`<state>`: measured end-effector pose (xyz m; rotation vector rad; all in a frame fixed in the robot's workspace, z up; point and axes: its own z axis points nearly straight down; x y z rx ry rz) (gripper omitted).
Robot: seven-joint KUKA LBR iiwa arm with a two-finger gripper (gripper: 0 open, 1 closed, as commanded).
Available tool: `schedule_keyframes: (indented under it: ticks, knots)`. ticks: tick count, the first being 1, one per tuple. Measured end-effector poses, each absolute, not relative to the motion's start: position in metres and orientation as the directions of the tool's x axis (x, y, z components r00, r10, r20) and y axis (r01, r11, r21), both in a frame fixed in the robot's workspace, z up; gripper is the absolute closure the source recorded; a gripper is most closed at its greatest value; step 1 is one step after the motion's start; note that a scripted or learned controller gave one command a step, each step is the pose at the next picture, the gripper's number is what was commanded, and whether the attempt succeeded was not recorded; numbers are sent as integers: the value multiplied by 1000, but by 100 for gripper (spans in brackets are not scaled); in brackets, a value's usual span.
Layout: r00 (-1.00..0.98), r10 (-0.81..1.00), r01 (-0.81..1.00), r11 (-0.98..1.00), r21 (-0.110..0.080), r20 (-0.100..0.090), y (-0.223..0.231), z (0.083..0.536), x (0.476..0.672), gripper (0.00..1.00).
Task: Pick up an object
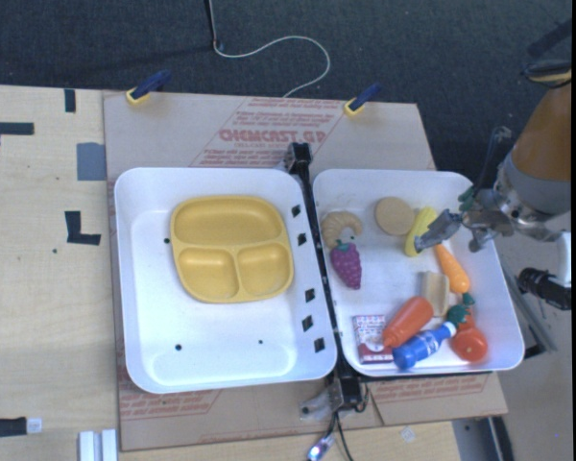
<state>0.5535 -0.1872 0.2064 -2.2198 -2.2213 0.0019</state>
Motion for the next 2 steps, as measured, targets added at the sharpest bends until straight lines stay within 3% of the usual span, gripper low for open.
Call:
schedule_keyframes:
  ticks: [1, 2]
  knots:
    - [0, 1000, 1000, 0, -5, -1, -225, 98, 593, 0]
    - [-4, 1000, 1000, 4, 4, -1, -222, 84, 662, 0]
